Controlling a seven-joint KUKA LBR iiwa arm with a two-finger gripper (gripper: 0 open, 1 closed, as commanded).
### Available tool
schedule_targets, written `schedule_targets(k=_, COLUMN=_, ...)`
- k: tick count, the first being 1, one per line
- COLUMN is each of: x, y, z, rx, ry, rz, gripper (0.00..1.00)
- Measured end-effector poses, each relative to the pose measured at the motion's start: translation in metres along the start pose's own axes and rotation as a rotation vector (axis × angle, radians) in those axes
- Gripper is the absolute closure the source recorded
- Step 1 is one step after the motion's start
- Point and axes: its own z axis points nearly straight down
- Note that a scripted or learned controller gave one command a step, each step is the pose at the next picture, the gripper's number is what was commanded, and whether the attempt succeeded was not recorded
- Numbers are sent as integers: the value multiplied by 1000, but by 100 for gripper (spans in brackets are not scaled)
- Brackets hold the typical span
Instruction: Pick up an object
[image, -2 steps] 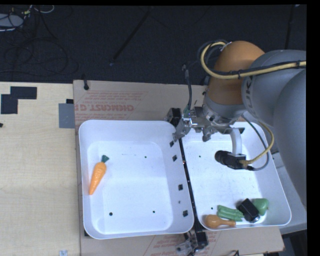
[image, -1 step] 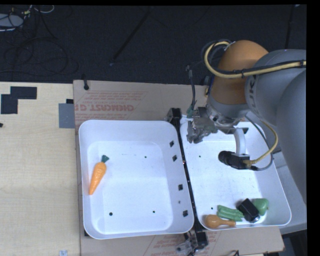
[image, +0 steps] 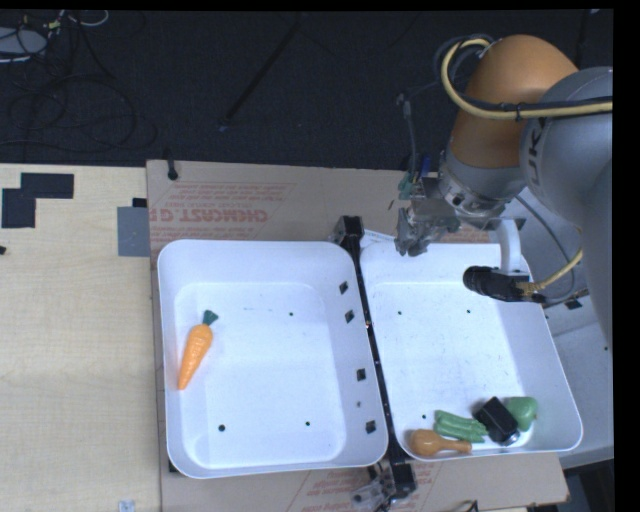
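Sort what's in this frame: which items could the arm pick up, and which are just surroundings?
Part of the job:
- carrot, left bin
- green vegetable, right bin
- black block, right bin
- green lump, right bin
- tan gourd, right bin
- gripper, above the right bin's far edge

Just surroundings:
- left bin
- right bin
- cardboard sheet
- cables

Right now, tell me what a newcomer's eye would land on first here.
First, the grey arm with its orange band, its gripper hanging over the right bin's far rim. Next, the orange carrot lying alone by the left bin's left wall. Last, a cluster of small toys in the right bin's near corner.
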Motion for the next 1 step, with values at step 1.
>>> schedule_targets(k=1, x=101, y=0, z=-102, rx=-7, ry=4, rz=-12, gripper=100)
